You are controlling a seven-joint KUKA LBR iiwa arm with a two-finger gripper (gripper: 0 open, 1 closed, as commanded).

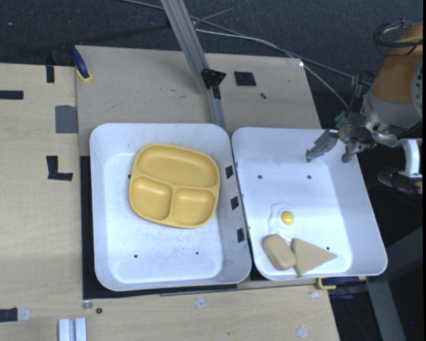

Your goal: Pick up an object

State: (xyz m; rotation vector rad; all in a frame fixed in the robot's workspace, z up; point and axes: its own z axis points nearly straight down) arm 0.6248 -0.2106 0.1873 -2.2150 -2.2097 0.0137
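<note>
Objects for picking sit in the right bin (pixel 355 212): I see a fried egg toy (pixel 284 219), white with a yellow yolk, near the bin's middle toward its front, and just in front of it a tan bread roll (pixel 277 251) lying beside a tan wedge-shaped piece (pixel 313 255). The roll and the wedge touch or nearly touch each other at the bin's front edge; the egg lies just behind them.

My gripper (pixel 331 148) hangs over the back right corner of that bin, well apart from all three items. Its two fingers are spread, one pointing down-left and the other to its right, with nothing between them. The grey arm with its orange band (pixel 397 77) comes in from the right.

In the left bin (pixel 106 219) I see a yellow divided plate (pixel 175 185) with three compartments, lying flat toward the back. A grey metal post (pixel 192 41) runs diagonally across the bench behind the bins.
</note>
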